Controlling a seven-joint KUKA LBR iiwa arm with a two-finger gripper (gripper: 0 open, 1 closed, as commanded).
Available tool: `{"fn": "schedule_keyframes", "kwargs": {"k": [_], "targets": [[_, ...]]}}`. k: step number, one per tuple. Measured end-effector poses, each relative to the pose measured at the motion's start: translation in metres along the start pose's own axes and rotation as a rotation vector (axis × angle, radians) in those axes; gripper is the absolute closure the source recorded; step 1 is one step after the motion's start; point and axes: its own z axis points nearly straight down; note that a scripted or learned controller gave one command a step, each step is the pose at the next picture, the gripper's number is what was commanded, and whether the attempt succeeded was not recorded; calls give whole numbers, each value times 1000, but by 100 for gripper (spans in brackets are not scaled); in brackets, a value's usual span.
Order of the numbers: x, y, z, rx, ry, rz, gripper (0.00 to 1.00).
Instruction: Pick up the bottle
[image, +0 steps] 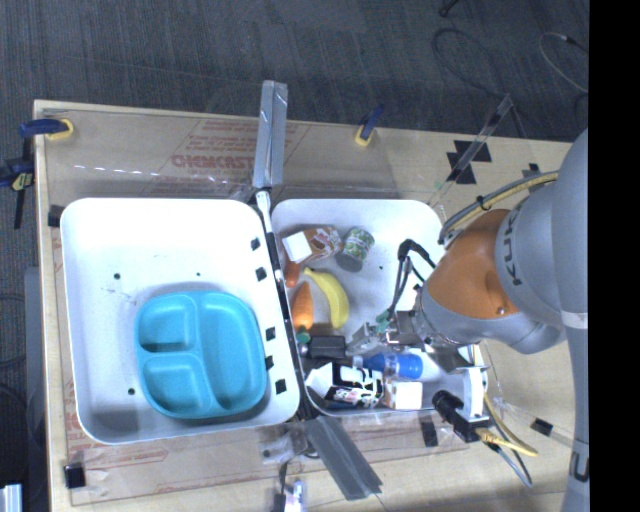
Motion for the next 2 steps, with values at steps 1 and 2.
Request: {"fn": "schedule_keyframes", "kwargs": {"k": [1, 2], "targets": [[-10, 1, -103, 12, 14, 34, 0], [-11, 2, -1, 5, 16, -237, 0]]}}
